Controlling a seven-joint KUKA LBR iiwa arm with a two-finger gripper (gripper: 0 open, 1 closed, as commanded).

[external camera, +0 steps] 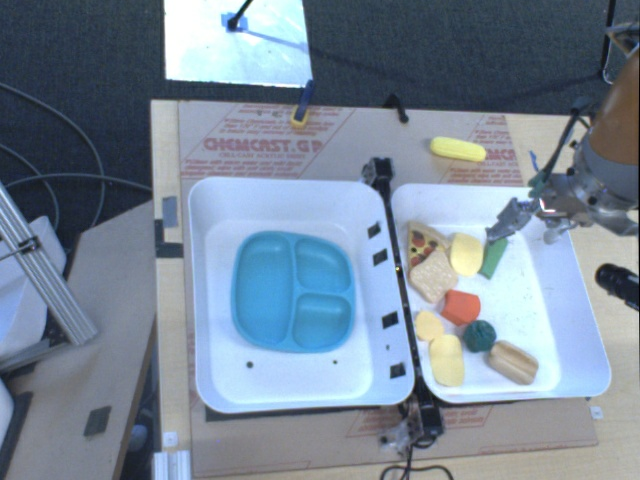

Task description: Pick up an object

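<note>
The grey arm reaches in from the right, and its pincer hangs over the upper part of the right-hand shallow white plastic bin. Two fingers show, spread apart with nothing between them, so the pincer is open.

Just below and left of the pincer stands a green rectangular block, leaning against a pale yellow rounded piece. Further left of the pincer lie a slice of toy pizza and a tan bread-like slab. Below the pincer, toward the bin's near side, sit an orange-red chunk, a dark teal ball, a tan bread roll, and two small yellow pieces. All these lie loose in the bin, none touched by the pincer.

Far to the pincer's left, the second white bin holds a light blue plastic tray with three compartments.

Up and left of the pincer, outside both bins, a yellow oblong toy lies on the cardboard-covered desk.
</note>
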